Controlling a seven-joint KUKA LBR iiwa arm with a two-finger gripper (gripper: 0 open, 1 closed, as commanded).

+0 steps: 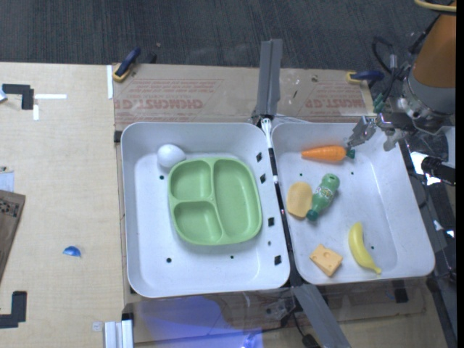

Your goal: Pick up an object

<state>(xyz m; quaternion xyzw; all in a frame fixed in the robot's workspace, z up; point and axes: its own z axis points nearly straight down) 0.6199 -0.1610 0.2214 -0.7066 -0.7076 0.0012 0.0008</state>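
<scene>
The right bin (pixel 406 194) holds an orange carrot (pixel 323 153) at its far side, a green bottle (pixel 323 196), a yellow-orange rounded piece (pixel 299 199) beside the bottle, a cheese wedge (pixel 326 259) and a banana (pixel 362 248) near the front. My gripper (pixel 377 130) hangs at the bin's far right corner, just right of the carrot's green tip. Its fingers look spread, with nothing between them.
The left bin (pixel 141 216) holds a green divided plate (pixel 214 200) and a white ball (pixel 171 154) at its far left. A cardboard sheet (pixel 188 96) lies behind the bins. Blue clamps (pixel 127 62) sit at the back edge. The arm's orange band (pixel 441 46) is at the upper right.
</scene>
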